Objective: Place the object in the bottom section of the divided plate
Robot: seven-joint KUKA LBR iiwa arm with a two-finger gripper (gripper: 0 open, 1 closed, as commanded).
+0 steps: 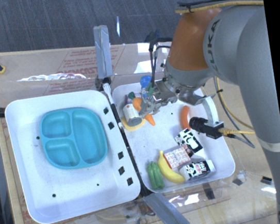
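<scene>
A single fixed camera is looking down at a slant from above the bench, taking in both white bins: the left bin and right bin, with the arm reaching in from the right

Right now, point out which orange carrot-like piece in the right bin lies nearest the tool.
The orange piece beside the yellow ring, directly under the tool. The other orange piece lies apart, toward the bin's right wall.

The divided plate lies in the left bin. The right bin holds a banana near its front, a carrot behind, cartons to the right.
</scene>
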